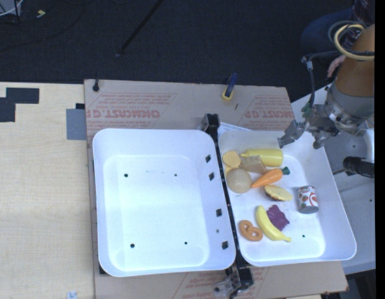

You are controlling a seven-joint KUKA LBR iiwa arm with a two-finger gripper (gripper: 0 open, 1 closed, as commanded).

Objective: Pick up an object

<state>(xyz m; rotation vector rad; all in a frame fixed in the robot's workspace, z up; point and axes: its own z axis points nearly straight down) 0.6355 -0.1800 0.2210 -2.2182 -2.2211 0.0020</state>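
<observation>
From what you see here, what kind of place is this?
Probably a robotics lab bench for grasping trials: two white bins, toy food such as a banana and carrot, and a robot pincer above.

Both white bins (155, 266) are evenly and brightly lit from above, with soft shadow gathered along their inner walls. The background beyond the bench's far edge is left dark. Slight softness is seen throughout, and fine detail is lost.
</observation>
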